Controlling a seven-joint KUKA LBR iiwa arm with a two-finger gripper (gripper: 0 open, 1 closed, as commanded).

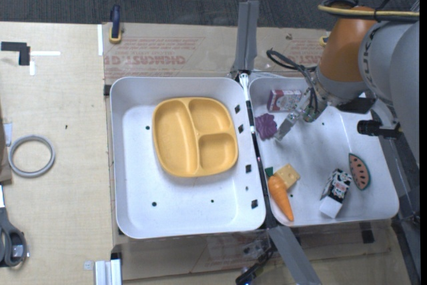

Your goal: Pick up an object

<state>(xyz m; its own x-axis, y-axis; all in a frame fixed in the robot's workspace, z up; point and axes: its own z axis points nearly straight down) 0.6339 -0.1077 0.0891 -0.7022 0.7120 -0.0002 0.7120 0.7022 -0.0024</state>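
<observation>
End effector [291, 122] fingers too blurred to read; scissors [11, 245] cropped at left edge.

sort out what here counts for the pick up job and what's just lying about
For the job: gripper, purple grape bunch, orange carrot, yellow cheese wedge, watermelon slice, black-and-white carton.

Lying about: yellow divided plate, grey tape ring.

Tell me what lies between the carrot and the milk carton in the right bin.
In the camera view, the stretch between the carrot and the milk carton is bare white bin floor. The cheese wedge sits just above the carrot, off that line.
</observation>
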